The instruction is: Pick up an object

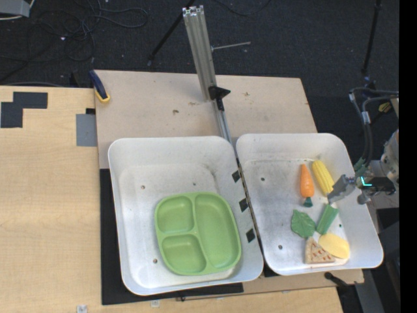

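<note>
Two white bins [130, 175] lie side by side; gripper [342, 189], state unclear, hovers near the right bin's [273, 155] crowded right edge.

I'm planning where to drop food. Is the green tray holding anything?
Empty: all three compartments of the green tray show bare green plastic in the left bin.

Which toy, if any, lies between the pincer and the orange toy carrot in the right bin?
The yellow toy corn cob does. It lies just right of the orange toy carrot, while the pincer sits further right, near the right white bin's edge, low beside the cob.
</note>
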Robot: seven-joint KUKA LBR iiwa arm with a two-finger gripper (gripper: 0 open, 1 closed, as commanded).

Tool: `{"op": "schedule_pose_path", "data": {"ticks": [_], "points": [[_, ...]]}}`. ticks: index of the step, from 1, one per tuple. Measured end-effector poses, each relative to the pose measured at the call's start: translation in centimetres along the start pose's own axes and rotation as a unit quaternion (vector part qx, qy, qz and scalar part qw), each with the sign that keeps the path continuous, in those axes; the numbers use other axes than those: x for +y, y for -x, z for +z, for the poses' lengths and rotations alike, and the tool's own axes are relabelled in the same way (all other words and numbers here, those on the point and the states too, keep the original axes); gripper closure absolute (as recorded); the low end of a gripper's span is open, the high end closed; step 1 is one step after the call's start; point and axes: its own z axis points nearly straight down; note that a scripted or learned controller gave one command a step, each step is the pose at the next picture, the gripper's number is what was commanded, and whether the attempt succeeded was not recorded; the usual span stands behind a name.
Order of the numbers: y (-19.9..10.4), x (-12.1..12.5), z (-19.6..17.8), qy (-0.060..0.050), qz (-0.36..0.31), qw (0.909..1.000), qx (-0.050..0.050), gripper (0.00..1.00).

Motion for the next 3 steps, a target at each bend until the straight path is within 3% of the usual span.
{"op": "schedule_pose_path", "data": {"ticks": [1, 3], "points": [[0.0, 0.0, -0.1, 0.001, 0.000, 1.0000, 0.000, 0.00], [0.1, 0.2, 8.7, -0.002, 0.000, 1.0000, 0.001, 0.00]]}}
